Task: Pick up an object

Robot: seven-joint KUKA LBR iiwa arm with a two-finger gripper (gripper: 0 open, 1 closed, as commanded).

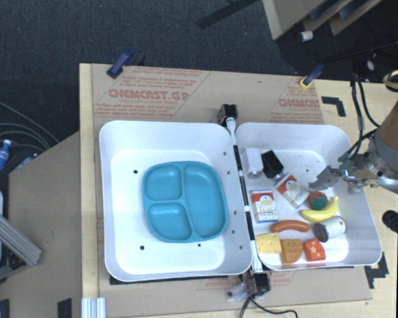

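The right bin (330,137) holds several toy foods: a yellow banana (319,214), a red and green fruit (319,200), a sausage (290,226), a cheese wedge (268,243), a brown cracker (291,250) and a red piece (314,250). Two small red and white cartons (290,189) (264,205) and a black block (272,164) lie further back. My gripper (326,179) reaches in from the right, low over the bin, just above the red and green fruit. Nothing is visibly held.
The left bin (113,185) bears a blue divided plate (184,200). A black divider strip (240,189) runs between the bins. A white and dark piece (331,229) lies near the right bin's front right wall. Cables hang near the arm (385,155).
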